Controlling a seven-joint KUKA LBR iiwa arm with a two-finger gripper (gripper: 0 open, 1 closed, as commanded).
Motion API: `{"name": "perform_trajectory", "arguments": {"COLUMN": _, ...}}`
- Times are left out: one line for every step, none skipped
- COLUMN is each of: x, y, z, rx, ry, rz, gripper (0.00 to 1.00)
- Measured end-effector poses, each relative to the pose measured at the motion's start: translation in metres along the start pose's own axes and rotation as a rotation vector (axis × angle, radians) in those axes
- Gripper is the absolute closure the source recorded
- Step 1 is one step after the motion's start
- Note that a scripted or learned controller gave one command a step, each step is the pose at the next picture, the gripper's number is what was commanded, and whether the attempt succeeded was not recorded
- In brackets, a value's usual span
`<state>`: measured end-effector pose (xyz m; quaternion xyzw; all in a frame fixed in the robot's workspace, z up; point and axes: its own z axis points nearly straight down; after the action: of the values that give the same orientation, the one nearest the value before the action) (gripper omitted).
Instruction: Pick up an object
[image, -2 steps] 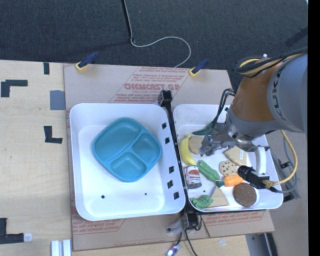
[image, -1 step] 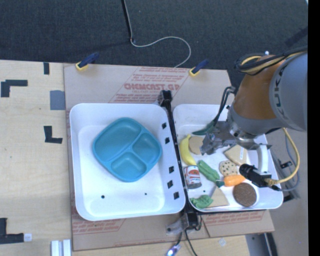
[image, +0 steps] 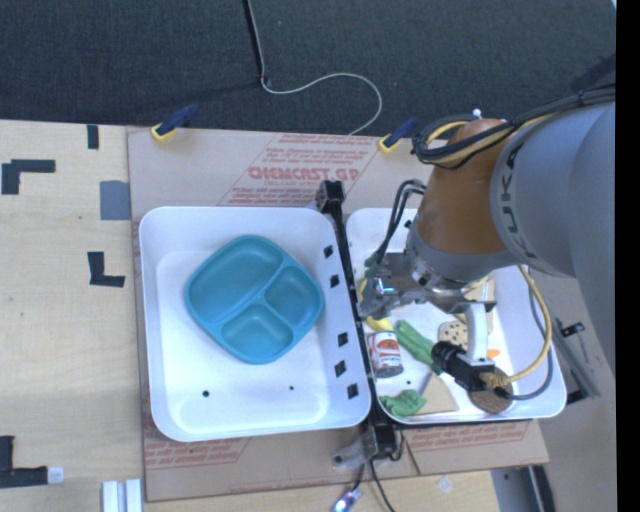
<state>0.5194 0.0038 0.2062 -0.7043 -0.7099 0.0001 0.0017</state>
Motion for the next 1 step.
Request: {"name": "perform_trajectory", "arguments": {"x": -0.0025, "y": -0.0334, "z": -0.0916, "rx": -0.009, "ry": -0.001, "rz": 0.006, "gripper": 1.0}}
